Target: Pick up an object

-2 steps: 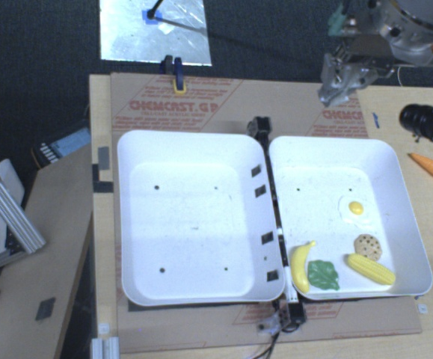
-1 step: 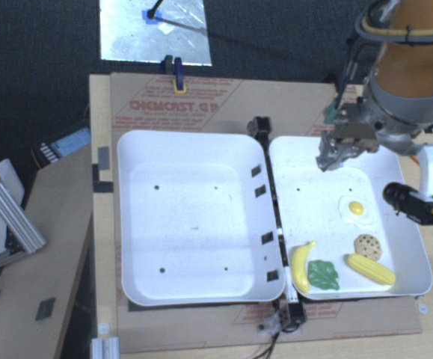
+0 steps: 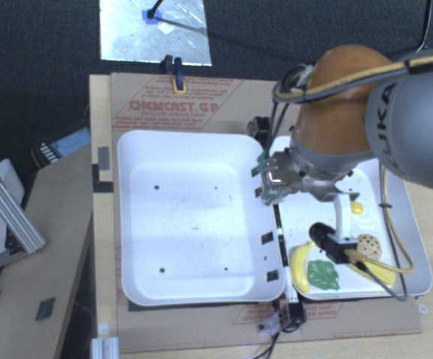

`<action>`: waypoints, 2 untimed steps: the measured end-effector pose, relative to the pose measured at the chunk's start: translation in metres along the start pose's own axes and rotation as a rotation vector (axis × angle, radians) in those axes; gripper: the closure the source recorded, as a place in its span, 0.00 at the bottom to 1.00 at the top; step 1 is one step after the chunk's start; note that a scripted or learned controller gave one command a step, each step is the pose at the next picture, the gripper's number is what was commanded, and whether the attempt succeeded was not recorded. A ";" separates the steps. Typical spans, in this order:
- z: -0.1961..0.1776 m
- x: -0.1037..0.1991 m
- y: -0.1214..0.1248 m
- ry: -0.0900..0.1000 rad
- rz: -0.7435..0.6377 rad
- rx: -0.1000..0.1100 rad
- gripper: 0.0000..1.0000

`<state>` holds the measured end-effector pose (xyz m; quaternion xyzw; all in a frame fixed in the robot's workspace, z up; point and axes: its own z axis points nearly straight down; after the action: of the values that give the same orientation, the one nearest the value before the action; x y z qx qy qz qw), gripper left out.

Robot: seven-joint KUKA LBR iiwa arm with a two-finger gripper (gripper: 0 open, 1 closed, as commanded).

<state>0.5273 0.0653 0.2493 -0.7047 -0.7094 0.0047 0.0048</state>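
The banana [image 3: 300,268], apart from the hand [image 3: 280,182] toward the right bin's [image 3: 351,296] near rim, looks light, stiff and slick, best pinched across its thick end; the hand's opening can't be told.

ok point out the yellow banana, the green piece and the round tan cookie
yellow banana [image 3: 299,265], camera view, its thick left bend
green piece [image 3: 323,275], camera view, its middle
round tan cookie [image 3: 369,243], camera view, middle of its speckled face
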 end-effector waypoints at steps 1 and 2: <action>-0.019 0.007 0.059 0.001 0.002 -0.020 1.00; 0.071 0.061 0.039 0.001 -0.002 -0.005 1.00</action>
<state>0.5652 0.1261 0.1779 -0.7042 -0.7100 0.0026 0.0034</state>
